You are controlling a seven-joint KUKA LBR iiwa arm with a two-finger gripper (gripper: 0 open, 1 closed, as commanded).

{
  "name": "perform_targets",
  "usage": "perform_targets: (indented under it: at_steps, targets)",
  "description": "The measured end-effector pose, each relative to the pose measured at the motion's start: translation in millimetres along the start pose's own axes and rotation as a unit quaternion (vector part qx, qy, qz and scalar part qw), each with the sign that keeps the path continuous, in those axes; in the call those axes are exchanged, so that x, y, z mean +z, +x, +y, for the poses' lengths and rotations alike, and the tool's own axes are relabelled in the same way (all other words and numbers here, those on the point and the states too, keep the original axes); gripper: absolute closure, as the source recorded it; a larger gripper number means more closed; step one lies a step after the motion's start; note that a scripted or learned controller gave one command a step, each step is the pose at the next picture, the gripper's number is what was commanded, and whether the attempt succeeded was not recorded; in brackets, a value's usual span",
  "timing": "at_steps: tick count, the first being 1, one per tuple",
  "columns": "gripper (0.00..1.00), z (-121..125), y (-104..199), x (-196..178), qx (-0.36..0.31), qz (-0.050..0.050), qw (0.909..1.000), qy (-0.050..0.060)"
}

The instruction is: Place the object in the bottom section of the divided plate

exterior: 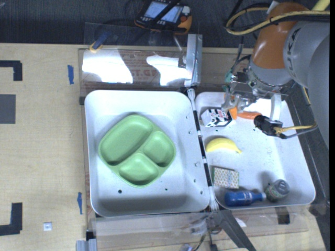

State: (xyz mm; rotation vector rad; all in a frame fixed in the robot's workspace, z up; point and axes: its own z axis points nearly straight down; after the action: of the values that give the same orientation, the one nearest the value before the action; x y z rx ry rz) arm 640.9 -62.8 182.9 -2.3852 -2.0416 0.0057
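The pale green divided plate (137, 149), a rounded plastic dish with three sunken sections, lies in the left white bin (104, 192) on the table (36, 156), turned so that one large section lies along its upper left and two smaller ones sit at its right and lower edge. All three sections are bare.

The grey arm with the orange band (275, 35) reaches in over the upper part of the right white bin (298, 171). Its pincer (234, 104) hangs just above a small orange carrot-shaped piece (246, 115) near the bin's top; whether it is clenched or released cannot be told.

Beside the orange piece, to the left, is a small black-and-white object (215, 117). Below lies a yellow banana (223, 146), curved and smooth. Near the bin's lower edge are a speckled tan square packet (226, 178), a blue bottle on its side (242, 196), and a small grey-green can (276, 189).
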Motion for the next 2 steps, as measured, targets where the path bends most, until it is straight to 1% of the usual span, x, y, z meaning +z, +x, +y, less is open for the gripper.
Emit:
perform_targets:
  at_steps: [1, 2]
  targets:
    - [1.0, -73, 58, 1, 0.013, 0.001, 0.9999, 0.0]
    - [1.0, -39, 57, -118, 0.121, 0.0, 0.9927, -0.001]
